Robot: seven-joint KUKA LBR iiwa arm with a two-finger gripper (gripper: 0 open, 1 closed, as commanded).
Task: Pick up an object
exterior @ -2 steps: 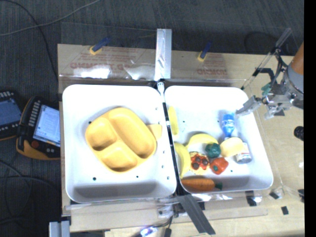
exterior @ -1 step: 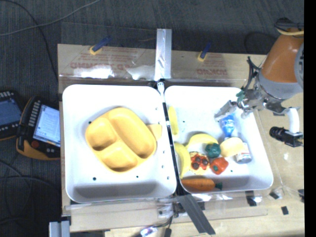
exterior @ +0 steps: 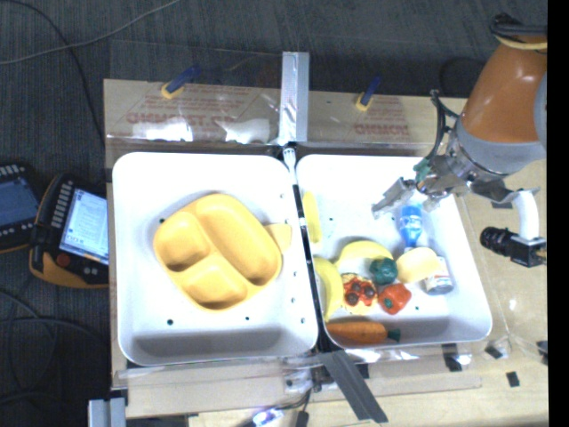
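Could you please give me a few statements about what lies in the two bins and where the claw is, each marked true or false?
1. The yellow divided plate lies in the left bin. True.
2. The carrot lies at the right bin's far edge. False: it lies along the near edge.
3. The claw hangs over the right bin. True.
4. The blue bottle lies in the left bin. False: it is in the right bin, below the claw.

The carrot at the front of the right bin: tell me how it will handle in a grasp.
The carrot looks rigid and smooth, so probably stiff and a bit slippery. Its long tapered shape may roll if nudged. It lies against the right bin's front wall, likely crowding one finger.
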